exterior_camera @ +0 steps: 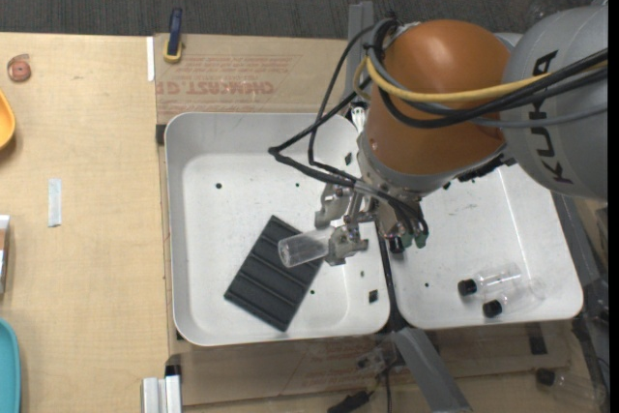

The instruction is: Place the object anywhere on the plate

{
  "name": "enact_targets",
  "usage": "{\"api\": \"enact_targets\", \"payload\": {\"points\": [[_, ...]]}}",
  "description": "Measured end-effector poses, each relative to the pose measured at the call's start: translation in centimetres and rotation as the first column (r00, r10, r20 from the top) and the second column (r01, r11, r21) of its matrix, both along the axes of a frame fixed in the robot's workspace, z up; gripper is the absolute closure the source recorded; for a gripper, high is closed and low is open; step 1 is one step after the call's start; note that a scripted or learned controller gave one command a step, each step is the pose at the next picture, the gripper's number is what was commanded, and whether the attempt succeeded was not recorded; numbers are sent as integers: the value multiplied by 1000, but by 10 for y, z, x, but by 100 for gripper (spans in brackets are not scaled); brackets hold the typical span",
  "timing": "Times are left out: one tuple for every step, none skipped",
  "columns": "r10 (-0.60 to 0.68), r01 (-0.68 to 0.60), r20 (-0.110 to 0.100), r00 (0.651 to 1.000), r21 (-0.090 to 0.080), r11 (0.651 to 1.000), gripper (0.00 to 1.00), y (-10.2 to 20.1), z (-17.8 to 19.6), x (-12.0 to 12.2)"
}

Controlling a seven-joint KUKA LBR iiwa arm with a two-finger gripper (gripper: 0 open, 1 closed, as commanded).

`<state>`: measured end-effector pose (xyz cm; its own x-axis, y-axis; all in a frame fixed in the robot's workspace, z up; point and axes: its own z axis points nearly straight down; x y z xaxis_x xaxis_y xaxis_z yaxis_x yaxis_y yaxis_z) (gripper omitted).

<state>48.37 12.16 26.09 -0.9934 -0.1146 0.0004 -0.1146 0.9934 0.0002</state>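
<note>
White bins: two shallow plastic trays sit side by side on the bench, the left bin (193, 208) and the right bin (542, 237), their inner rims meeting under the arm.
Plate: one flat black ribbed rectangular plate (266, 278) lies at a slant on the left bin's floor.
Task object: one clear plastic tube (305, 250) is above the plate's upper right corner, pinched at its right end between the metal fingers of the two-finger gripper (338, 245).
Arm: one grey KUKA arm with a glossy orange band (440, 97) reaches in from the right, looped with black and yellow cables.
Right bin contents: two clear vials with black caps (493, 290) lie close together near the front edge.
Bench: pale wood board (77, 160) at left, brown cardboard sheet (242, 77) behind the bins, with one blue-handled clamp (174, 34) at its edge.
</note>
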Motion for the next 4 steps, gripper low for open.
{"api": "enact_targets", "payload": {"points": [[567, -567, 3, 824, 1, 824, 100, -11, 5, 9], [716, -716, 4, 698, 0, 698, 100, -14, 129, 48], [889, -889, 5, 457, 0, 457, 100, 22, 136, 124], [982, -982, 3, 188, 2, 188, 100, 59, 66, 53]]}}
